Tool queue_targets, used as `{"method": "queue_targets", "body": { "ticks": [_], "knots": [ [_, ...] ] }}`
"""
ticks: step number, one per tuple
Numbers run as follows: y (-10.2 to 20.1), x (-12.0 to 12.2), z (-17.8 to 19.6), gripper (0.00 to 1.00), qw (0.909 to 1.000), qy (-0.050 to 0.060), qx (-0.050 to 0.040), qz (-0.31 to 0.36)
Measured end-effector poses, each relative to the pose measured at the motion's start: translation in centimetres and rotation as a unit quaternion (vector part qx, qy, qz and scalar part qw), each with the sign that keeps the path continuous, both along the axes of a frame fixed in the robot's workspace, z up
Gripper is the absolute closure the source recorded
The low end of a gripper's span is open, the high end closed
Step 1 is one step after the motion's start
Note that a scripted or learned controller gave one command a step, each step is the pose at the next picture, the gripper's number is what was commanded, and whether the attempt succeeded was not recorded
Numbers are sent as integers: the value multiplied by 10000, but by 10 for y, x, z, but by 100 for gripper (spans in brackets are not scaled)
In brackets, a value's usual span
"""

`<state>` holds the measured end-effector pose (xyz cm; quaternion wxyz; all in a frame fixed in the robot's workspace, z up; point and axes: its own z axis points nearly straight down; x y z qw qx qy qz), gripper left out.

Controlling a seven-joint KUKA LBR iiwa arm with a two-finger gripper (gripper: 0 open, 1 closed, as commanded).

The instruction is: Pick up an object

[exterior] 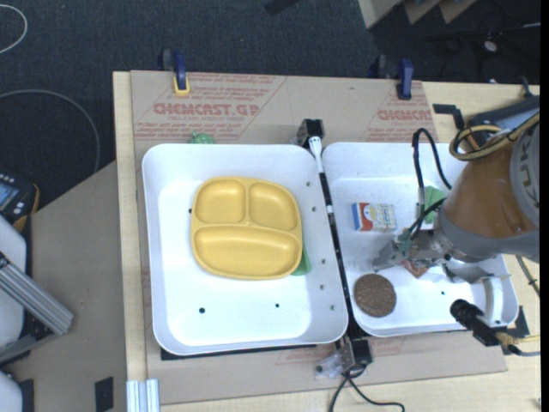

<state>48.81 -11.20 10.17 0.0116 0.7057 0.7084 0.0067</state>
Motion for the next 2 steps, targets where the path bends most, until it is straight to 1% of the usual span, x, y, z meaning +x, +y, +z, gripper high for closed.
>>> {"method": "queue_targets", "body": {
  "ticks": [1,2],
  "knots": [
    [6,0,-5,0,9999,-54,-77,-55],
    [4,0,-5,0,10000,-50,-57,-44]
  ]
}}
